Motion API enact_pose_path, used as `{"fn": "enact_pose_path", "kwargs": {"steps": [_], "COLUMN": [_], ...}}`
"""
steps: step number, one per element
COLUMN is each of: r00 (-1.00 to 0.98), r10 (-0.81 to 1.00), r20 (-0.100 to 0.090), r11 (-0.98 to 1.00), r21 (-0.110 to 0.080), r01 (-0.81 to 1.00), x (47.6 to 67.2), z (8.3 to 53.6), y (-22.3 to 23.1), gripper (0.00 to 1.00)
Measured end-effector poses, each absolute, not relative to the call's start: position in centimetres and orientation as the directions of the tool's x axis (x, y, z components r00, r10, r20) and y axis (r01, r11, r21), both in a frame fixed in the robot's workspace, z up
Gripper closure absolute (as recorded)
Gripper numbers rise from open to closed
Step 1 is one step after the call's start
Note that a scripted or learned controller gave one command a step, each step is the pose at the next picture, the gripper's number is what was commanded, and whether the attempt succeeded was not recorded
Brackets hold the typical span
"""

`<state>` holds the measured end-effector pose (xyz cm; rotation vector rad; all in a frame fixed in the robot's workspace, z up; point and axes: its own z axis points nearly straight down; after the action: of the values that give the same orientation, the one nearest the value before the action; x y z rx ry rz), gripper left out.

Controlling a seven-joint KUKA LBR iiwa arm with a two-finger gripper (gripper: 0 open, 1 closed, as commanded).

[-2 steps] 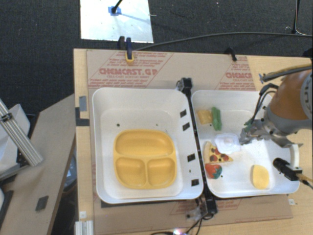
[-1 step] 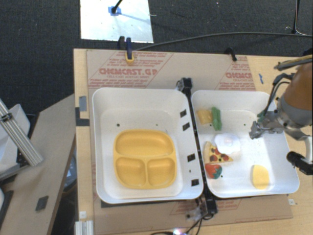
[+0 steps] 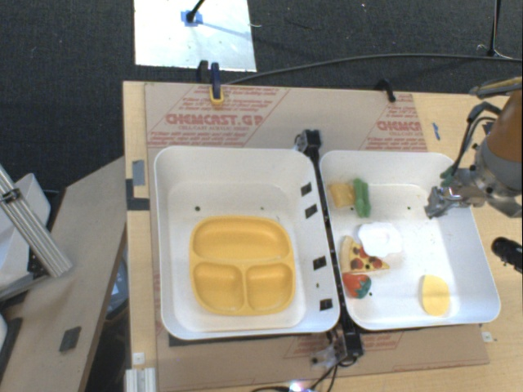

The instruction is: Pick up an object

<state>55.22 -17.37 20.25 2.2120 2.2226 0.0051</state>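
Bins are sitting side by side on the bench. The left bin (image 3: 176, 178) is holding a yellow tray (image 3: 243, 264) with three compartments. The right bin (image 3: 482, 296) is holding the small things: a green piece (image 3: 361, 197) lying just beside a yellow block (image 3: 341, 193) at the far left, a white cup (image 3: 380, 238) near the middle, a pizza slice (image 3: 364, 259) touching the cup's near left side, a red piece (image 3: 356, 284) just nearer than the slice, and a yellow piece (image 3: 435, 294) at the near right. The gripper (image 3: 436, 200) is hanging over the right bin's far right part, well apart from every piece, grasping nothing; whether it is released or clenched I cannot tell.
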Motion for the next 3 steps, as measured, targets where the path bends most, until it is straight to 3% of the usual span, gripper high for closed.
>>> {"fn": "enact_pose_path", "kwargs": {"steps": [1,3], "r00": [-0.006,-0.008], "r10": [1.000,1.000], "r20": [-0.002,0.000], "r11": [0.006,0.008], "r21": [0.007,0.002], "r01": [1.000,1.000], "x": [55.3,53.8], "z": [26.7,26.7], "y": [-17.3,-6.2], "gripper": [1.00,1.00]}}
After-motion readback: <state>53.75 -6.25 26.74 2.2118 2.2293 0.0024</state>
